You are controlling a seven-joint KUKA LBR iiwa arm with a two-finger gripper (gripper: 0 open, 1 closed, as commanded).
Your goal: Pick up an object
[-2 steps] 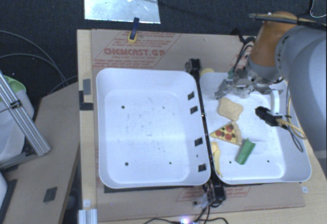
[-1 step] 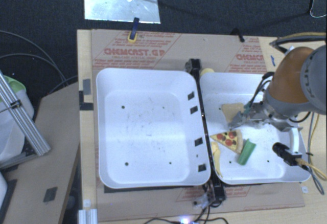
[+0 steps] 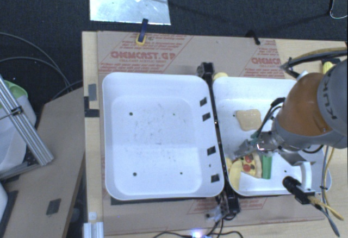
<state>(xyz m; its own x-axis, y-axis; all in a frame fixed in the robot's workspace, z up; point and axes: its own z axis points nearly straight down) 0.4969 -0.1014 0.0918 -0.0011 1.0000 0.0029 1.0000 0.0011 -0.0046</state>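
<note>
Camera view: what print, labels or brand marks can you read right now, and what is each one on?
"CHEMCAST GP": red print on the brown paper-faced sheet under the bins, upper left.
"CHEMCAST", partly cut off: same sheet, upper right.
"KU...": dark letters on the grey arm's orange band, rest hidden.
Red marks on the yellow object: too blurred.

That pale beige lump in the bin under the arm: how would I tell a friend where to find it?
Look in the right-hand white bin. The beige lump lies alone toward its far side, plain and pale, unlike the yellow, red and green things bunched near the gripper.
</note>
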